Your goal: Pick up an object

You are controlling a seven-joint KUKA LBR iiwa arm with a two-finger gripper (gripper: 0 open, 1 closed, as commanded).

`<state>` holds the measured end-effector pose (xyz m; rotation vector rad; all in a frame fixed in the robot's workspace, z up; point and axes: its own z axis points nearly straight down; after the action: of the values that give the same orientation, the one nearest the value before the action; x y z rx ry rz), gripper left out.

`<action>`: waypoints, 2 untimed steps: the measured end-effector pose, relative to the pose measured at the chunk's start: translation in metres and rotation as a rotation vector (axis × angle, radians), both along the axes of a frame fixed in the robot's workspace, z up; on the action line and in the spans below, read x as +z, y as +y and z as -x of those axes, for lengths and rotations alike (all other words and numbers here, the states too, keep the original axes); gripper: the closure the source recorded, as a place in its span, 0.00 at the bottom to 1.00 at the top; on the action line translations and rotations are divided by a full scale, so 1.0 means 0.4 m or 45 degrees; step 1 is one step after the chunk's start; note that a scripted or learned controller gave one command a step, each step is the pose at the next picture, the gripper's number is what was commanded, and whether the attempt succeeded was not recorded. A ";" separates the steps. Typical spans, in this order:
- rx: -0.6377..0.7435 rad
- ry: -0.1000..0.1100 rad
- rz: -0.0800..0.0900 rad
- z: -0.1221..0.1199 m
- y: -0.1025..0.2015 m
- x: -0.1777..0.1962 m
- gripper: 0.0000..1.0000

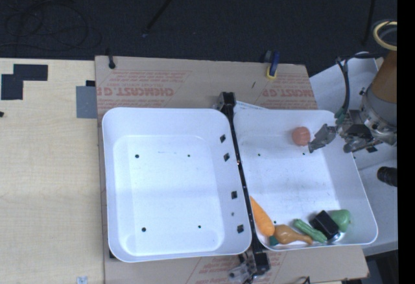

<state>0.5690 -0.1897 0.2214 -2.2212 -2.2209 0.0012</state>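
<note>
A slanted overhead view shows two shallow white bins side by side on a cardboard sheet laid over a pale wooden counter point(45, 166). The left bin point(117, 127) holds nothing to pick. In the right bin point(360, 201), a small pinkish-orange ball point(301, 136) sits near the far wall, well apart from a cluster in the near corner: an orange carrot-shaped toy point(260, 216), a tan piece point(288, 235), a green stick-like piece point(308, 230), a black block point(324, 224) and a round green item point(340, 217).

The gripper point(338, 135) reaches in from the right, low over the far right of the bin, just beside the ball. Its jaws stand apart, with nothing between them.

The ball looks light and smooth, so it may roll away when touched; closing across its widest part seems safest. How soft it is cannot be told.

Red print on the cardboard point(139, 90), reversed from this angle, appears to read "CHEMCOZT G.P".
</note>
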 end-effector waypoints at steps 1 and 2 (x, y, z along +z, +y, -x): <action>0.006 -0.018 0.008 -0.143 -0.060 0.275 0.00; -0.003 -0.018 0.007 -0.016 -0.063 0.598 0.00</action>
<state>0.5753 -0.2151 0.4605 -2.2335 -2.2280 -0.0079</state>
